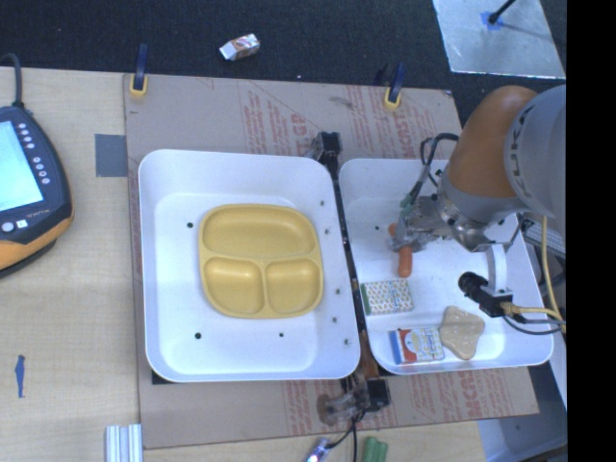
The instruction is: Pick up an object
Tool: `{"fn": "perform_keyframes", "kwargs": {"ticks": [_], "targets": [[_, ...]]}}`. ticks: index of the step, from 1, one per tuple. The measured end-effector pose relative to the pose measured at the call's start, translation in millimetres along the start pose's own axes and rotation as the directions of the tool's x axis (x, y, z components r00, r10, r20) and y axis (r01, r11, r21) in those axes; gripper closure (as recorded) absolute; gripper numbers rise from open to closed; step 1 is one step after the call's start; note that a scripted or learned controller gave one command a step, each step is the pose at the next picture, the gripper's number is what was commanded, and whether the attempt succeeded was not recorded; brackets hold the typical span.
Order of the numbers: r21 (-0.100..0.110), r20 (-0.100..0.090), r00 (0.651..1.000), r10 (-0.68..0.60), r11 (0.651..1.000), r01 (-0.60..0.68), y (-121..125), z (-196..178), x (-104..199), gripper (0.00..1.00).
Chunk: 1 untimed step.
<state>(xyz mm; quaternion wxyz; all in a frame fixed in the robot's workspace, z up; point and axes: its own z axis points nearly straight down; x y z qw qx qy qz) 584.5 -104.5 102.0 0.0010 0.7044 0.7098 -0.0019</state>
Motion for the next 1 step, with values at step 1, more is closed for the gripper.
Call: {"fn": "perform_keyframes", "kwargs": {"ticks": [1], "targets": [[-0.001, -0.006, 1.000, 0.003, 1.000, -0.003, 44.4, -91.2, 68.0, 1.00]]}}
